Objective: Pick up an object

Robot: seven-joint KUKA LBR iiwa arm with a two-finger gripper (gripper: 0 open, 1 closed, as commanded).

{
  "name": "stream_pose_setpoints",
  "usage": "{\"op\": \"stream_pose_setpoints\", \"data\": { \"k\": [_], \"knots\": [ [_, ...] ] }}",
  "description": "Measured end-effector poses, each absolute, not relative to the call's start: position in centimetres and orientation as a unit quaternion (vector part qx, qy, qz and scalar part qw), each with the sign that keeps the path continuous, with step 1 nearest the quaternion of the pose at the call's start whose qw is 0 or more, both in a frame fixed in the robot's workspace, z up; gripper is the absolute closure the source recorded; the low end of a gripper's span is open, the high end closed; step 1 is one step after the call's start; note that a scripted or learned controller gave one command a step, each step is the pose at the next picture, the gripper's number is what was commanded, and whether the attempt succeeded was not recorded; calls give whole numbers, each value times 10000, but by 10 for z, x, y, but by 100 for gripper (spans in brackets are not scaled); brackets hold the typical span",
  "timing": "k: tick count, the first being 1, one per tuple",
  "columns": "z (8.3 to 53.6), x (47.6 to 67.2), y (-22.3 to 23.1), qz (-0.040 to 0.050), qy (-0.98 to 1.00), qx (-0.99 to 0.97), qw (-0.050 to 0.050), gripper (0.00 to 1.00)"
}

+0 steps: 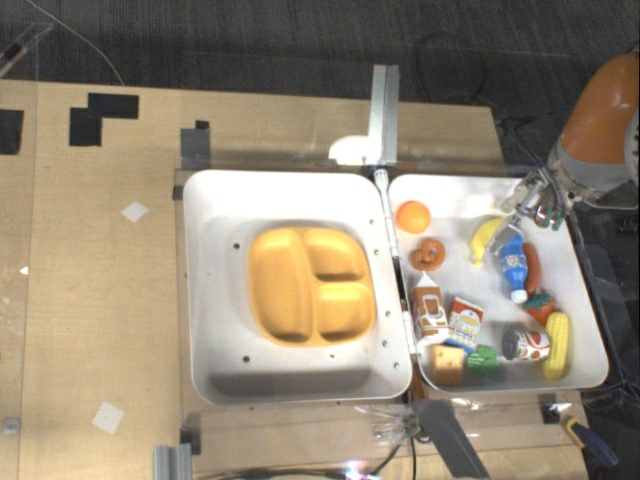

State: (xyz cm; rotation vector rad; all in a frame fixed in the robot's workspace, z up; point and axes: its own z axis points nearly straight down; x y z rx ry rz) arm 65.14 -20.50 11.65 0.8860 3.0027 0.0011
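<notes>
Two white bins sit on the desk point(90, 268): nearest, the right bin point(590, 358) holds one corn cob point(557, 345), one can point(527, 345), two cartons point(447, 313), a blue bottle point(513, 265), a banana point(487, 236) and an orange point(413, 216); the left bin point(215, 268) holds one yellow tray point(310, 283). Farthest, the claw point(540, 206) hovers by the banana, grip unclear; judging by this, descent and grasp come next
</notes>
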Motion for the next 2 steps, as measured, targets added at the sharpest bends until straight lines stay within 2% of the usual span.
{"op": "stream_pose_setpoints", "data": {
  "k": [1, 2],
  "knots": [
    [100, 613, -138, 41, 8626, 5057, 96, 0],
    [113, 668, -135, -10, 9399, 3415, 9, 0]
  ]
}}
